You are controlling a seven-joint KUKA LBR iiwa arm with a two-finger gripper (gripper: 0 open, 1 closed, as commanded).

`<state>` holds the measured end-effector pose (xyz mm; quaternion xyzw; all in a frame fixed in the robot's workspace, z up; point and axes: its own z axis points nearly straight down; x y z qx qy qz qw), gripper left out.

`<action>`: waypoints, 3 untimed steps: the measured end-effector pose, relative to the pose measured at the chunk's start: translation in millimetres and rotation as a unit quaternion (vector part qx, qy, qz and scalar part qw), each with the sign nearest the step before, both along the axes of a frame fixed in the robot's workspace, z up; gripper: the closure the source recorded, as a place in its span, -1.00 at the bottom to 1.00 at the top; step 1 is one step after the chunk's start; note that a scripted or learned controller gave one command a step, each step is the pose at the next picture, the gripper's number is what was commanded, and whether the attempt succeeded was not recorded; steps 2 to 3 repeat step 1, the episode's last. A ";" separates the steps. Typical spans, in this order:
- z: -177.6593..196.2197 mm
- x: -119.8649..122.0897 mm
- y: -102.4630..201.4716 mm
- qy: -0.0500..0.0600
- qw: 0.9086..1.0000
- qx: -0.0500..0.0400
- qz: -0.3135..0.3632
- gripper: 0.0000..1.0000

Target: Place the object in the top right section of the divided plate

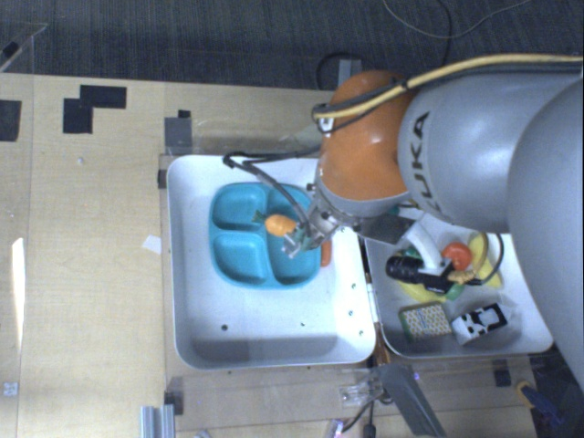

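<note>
A blue divided plate (245, 235) lies in the left white bin (274, 336). A small orange object (276, 224) sits over the plate's upper right part, close to the ridge between sections. My gripper (299, 237) hangs over the plate's right side, right beside that orange object and touching or nearly touching it. The grey arm and its orange band (365, 144) cover the plate's far right corner. A second orange scrap (326, 254) shows just off the plate's right rim.
The right bin (456, 340) holds a yellow piece (488, 258), a red-orange ball (457, 255), a black tool (415, 270), a speckled pad (424, 320) and a black-and-white item (481, 322). A black cable (265, 167) loops over the left bin's top.
</note>
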<state>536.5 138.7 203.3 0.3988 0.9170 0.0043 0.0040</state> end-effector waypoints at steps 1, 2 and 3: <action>-16.1 -36.3 29.4 0.004 1.000 -0.001 -0.019 1.00; -16.1 -36.3 29.4 0.004 1.000 -0.001 -0.019 1.00; -16.1 -36.3 29.4 0.004 1.000 -0.001 -0.019 1.00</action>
